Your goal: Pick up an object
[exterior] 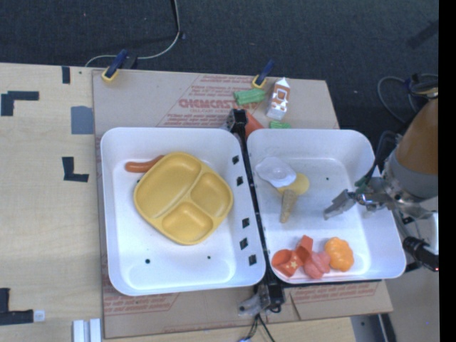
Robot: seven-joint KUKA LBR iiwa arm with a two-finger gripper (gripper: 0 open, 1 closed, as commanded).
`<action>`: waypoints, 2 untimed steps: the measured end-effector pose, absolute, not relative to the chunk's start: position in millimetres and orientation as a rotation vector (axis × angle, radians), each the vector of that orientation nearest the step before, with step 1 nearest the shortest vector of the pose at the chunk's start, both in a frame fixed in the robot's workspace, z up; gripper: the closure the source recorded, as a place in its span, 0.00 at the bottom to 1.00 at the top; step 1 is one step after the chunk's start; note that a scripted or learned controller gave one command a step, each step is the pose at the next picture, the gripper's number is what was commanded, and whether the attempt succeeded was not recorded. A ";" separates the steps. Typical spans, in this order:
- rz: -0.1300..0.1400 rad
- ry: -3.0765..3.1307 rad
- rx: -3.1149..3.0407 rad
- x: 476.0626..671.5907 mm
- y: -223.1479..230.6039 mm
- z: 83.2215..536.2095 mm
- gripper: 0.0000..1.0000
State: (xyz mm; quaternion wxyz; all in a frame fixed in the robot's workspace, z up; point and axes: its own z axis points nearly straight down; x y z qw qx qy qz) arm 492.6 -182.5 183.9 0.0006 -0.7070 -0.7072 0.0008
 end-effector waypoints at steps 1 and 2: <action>-0.001 -2.229 -2.212 565.7 -141.6 135.4 0.00; 0.002 -2.227 -2.219 573.0 -98.2 83.3 0.00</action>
